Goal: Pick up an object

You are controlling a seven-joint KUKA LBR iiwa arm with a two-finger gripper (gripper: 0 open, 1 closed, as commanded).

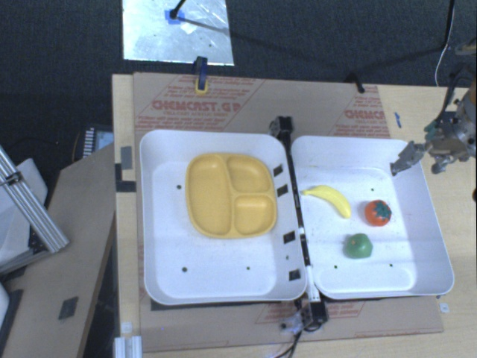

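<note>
Jaws (419, 162) spread apart with nothing between them: that is how we see them, hanging at the far right corner of the right bin, one finger over the bin's rim and the other just outside it. We cannot make out the rest of the arm beyond the grey wrist at the picture's right edge.

We see the table (246, 99) covered with brown printed cardboard, carrying two shallow white bins side by side. We find the left bin (160, 200) holding a yellow divided plate (230, 195) with three compartments, lying flat near its middle. We find the right bin (421, 252) holding three small toy foods. Largest of them is the banana (329, 198), lying near the bin's left wall and pointing toward the centre. Right of it, apart from it, sits the red tomato (378, 212) with a green top. Nearer to us, below the gap between those two, sits the green fruit (358, 246), whose kind we cannot tell. All three lie well apart from the jaws.
</note>
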